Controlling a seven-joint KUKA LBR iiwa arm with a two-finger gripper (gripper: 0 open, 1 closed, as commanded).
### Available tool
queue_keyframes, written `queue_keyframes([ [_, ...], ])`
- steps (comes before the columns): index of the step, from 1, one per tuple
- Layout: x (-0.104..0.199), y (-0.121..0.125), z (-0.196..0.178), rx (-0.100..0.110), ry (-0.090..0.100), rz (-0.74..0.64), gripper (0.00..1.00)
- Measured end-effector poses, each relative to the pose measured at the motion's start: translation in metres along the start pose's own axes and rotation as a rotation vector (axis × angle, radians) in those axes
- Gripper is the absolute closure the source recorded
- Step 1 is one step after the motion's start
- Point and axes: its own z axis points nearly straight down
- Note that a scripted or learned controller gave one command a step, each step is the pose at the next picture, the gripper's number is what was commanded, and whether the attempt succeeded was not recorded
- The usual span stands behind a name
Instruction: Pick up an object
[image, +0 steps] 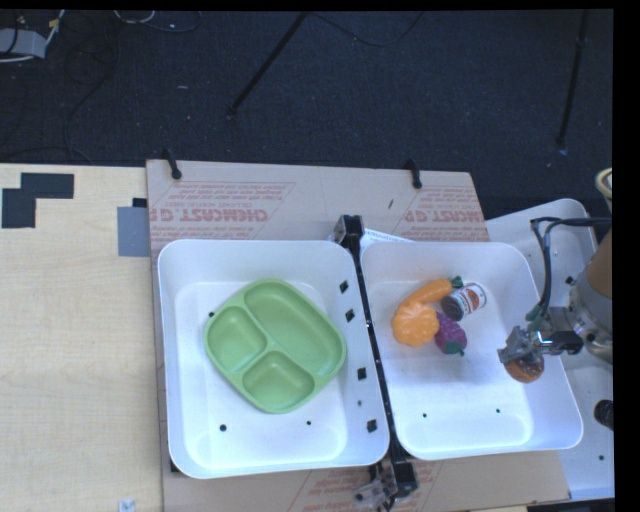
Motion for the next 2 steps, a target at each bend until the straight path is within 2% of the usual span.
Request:
queue_keyframes([
  [1, -0.001, 0.001, -0.053, -0.001, 0.0, 0.0, 1.0],
  [2, 0.057, 0.011, -0.039, 0.006, 0.004, -0.004, 1.0],
])
